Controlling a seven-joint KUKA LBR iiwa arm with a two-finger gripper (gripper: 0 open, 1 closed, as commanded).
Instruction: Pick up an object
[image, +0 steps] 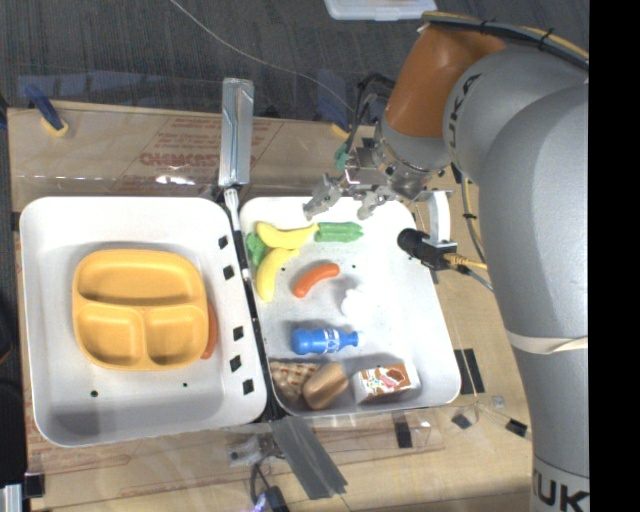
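Observation:
The right bin (425, 330) holds several toy foods. A yellow banana (272, 250) lies at its upper left beside a green pod (339, 232). An orange sausage (315, 278) lies below them. A blue bottle (322, 340) sits lower in the middle. Along the front edge are a waffle (288, 378), a brown bun (325, 386) and a small red-and-white carton (385, 380). My gripper (343, 200) hangs open over the bin's far edge, just above the green pod, with nothing between its fingers (318, 203).
The left bin (50, 330) holds a yellow divided tray (140, 308). A metal divider (236, 130) runs between the bins at the back. The grey arm (520, 200) fills the right side, and a black cable connector (420, 245) hangs over the right bin's rim.

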